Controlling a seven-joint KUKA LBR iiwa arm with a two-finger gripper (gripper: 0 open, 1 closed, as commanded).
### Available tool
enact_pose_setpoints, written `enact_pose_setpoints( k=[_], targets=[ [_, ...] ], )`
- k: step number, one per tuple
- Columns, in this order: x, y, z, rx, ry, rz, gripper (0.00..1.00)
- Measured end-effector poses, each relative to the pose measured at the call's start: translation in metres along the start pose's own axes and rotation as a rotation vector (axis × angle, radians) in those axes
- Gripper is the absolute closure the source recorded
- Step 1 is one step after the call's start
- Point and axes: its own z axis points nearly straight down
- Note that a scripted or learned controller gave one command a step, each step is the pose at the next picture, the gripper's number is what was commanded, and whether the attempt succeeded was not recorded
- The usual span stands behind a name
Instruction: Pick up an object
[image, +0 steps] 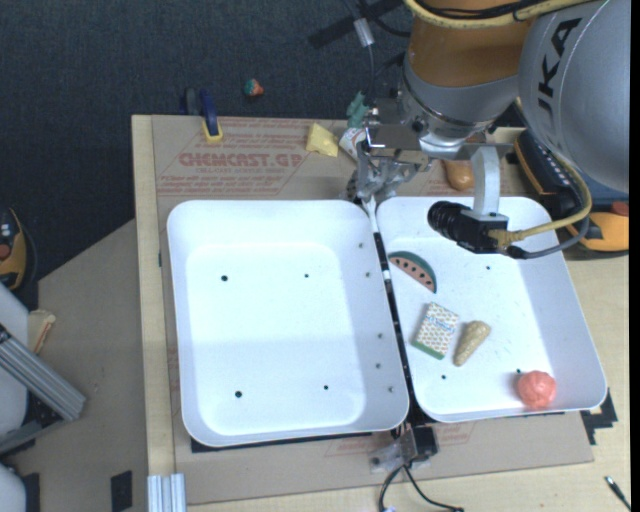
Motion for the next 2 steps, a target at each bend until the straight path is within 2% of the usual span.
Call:
enact_pose_setpoints(
  k=[1, 2],
  targets=[
    [-0.045, -0.05, -0.006, -0.003, -0.002, 0.011, 1.0],
    [-0.013, -0.072, -0.012, -0.003, -0.002, 0.004, 1.0]
  ],
)
